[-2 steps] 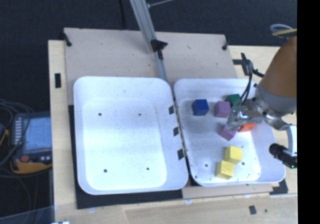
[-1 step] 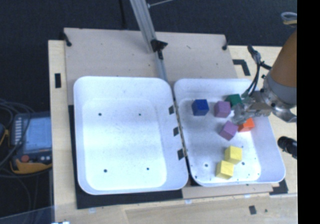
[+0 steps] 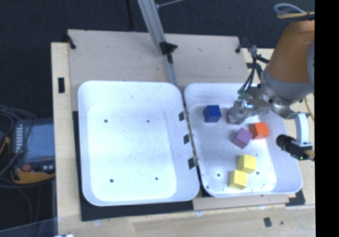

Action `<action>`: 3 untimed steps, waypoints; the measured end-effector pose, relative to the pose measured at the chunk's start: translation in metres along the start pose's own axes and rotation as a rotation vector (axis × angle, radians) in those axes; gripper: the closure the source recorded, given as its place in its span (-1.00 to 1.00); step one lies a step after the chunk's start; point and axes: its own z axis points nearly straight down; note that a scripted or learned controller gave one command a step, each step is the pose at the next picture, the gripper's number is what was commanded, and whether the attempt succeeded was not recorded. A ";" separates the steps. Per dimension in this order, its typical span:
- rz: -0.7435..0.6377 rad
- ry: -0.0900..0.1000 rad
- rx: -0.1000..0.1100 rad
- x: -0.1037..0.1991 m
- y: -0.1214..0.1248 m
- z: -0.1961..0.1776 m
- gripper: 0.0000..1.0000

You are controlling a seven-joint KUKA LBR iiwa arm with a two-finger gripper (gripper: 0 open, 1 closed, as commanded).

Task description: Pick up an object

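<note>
- Camera view: the claw hangs low over the right bin, the grey arm reaching in behind it from the right.
- I cannot tell how the claw stands from here; it is small and blurred.
- The blue cube sits just beside the claw, on its left.
- The purple cube lies just below the claw, touching the orange cube to the claw's lower right.
- Two yellow cubes sit together, well below the claw near the bin's front edge.
- The left bin lies well off to the claw's left.
</note>
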 end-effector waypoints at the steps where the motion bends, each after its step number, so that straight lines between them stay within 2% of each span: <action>1: 0.000 0.000 0.001 0.044 0.026 0.011 1.00; 3: 0.000 0.001 0.000 0.148 0.068 0.003 1.00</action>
